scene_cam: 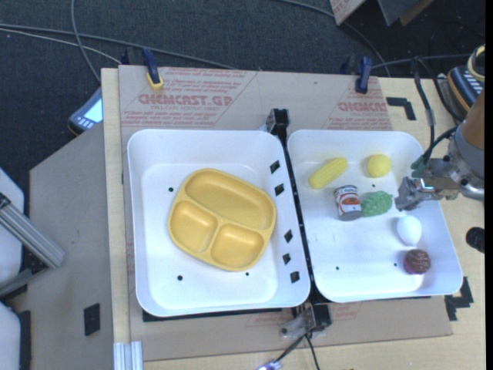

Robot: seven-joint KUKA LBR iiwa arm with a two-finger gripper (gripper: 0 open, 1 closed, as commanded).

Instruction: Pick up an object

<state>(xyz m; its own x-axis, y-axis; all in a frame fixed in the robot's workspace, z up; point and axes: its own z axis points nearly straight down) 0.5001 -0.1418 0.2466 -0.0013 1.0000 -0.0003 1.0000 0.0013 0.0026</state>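
Gripper (408,193), grip state unclear, over right bin (370,287) w/ 6 items; left bin (154,284): 1 tray (222,219).

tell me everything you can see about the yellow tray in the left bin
The yellow tray is a rounded, plastic-looking plate with a raised rim, divided by ridges into three compartments: one long one along its far side and two smaller ones nearer the camera. It lies flat and right side up on the floor of the left bin, roughly central and turned at a slight angle. Its compartments hold nothing, and it touches only the bin floor.
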